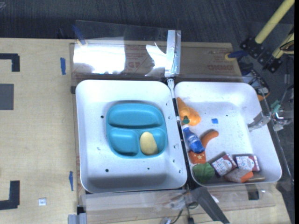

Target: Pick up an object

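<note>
White plastic makes up both bins in the camera view: the left bin [88, 139] carries a blue divided tray [135, 127] with a yellow potato-like piece [148, 143] in one lower compartment, while the right bin [233, 97] has toys crowded along its left wall and near edge, among them an orange carrot [189, 114], a blue bottle [193, 141], a sausage [208, 136], a green lump [203, 171] and two red packets [235, 164]. No object is lifted, so I judge the pick not yet begun; the next move calls for choosing a piece lying apart, perhaps the sausage, and whether the gripper is spread or closed I cannot tell.

Right bin [243, 90] near corner pile: packets [233, 164] overlap, labels too small to read; green item [203, 171] partly covered, possibly a vegetable.
</note>
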Robot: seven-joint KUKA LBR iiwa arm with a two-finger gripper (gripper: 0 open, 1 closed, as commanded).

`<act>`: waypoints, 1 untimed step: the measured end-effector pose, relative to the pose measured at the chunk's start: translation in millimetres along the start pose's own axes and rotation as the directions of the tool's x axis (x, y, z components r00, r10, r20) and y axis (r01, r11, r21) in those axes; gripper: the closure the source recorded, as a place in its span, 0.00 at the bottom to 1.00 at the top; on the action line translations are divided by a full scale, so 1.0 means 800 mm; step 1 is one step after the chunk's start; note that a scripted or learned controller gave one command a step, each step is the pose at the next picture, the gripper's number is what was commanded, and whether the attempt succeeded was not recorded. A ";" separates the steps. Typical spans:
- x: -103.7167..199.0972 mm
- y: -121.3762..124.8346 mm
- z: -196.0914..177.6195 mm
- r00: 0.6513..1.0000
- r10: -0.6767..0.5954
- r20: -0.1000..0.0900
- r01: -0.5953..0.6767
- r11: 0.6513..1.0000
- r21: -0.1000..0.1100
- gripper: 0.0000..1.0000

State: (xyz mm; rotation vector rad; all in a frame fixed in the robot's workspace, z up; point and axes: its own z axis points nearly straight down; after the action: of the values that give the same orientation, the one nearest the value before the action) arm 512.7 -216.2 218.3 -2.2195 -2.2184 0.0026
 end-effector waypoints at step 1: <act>0.078 0.027 0.128 0.989 -0.150 -0.003 0.150 0.989 0.005 0.00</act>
State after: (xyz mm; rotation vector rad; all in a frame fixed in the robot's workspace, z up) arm 534.3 -153.8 116.1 -2.0418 -2.3749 0.0054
